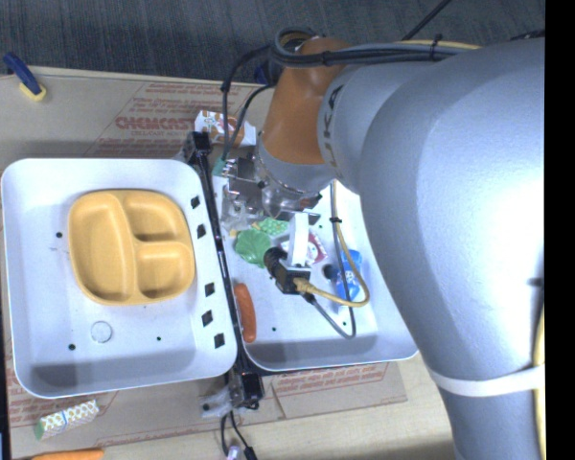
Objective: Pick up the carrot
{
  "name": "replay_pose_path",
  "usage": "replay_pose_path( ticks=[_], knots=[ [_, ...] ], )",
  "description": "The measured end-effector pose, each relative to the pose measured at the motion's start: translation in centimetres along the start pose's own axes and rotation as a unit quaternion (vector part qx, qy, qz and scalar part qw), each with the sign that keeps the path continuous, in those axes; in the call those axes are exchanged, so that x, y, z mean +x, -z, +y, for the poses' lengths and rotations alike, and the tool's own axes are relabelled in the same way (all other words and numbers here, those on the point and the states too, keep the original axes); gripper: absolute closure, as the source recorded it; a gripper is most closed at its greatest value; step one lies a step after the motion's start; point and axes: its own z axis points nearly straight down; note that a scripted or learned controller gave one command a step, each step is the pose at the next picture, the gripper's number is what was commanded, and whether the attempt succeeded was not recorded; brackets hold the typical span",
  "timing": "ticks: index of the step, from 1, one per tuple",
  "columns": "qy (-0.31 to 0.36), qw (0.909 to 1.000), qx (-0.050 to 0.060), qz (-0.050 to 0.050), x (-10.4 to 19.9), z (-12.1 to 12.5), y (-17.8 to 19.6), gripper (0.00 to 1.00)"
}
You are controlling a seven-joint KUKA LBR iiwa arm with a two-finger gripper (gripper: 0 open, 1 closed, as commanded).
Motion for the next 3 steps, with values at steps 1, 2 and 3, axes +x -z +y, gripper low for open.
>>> replay_pose_path(
  ticks=[1,2,3],
  knots=[
    [-0.008,1.0000,0.000,-0.001,1.9,-4.2,0.0,1.00],
    [-0.084,0.9965,-0.001,0.000,-3.0,-7.5,7.0,1.00],
    [-0.159,0.9872,0.000,0.000,-3.3,-10.3,-0.1,1.00]
  ],
)
